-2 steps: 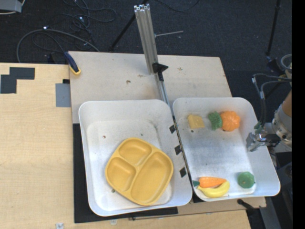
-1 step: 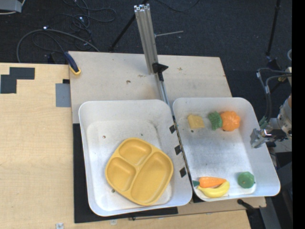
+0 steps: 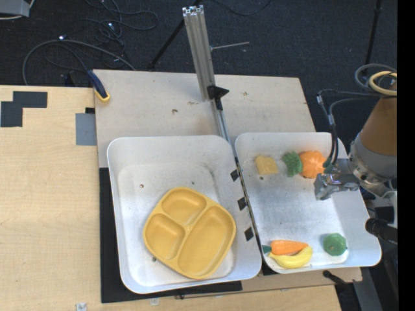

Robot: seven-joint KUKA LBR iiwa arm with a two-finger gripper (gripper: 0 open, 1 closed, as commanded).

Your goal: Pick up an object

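Banana [image 3: 293, 258] half under carrot [image 3: 288, 246]; tool [image 3: 326, 185] tips indistinct beside orange [image 3: 312, 162].

In the right bin I see an orange ball [image 3: 312, 163] touching a green broccoli piece [image 3: 293, 163], a pale yellow block [image 3: 266, 166], a carrot [image 3: 288, 246] upon a banana [image 3: 293, 258], and a green round piece [image 3: 334, 243].

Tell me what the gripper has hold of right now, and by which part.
Cannot be told: the gripper sits just below the orange toy, nothing visibly between its fingers.
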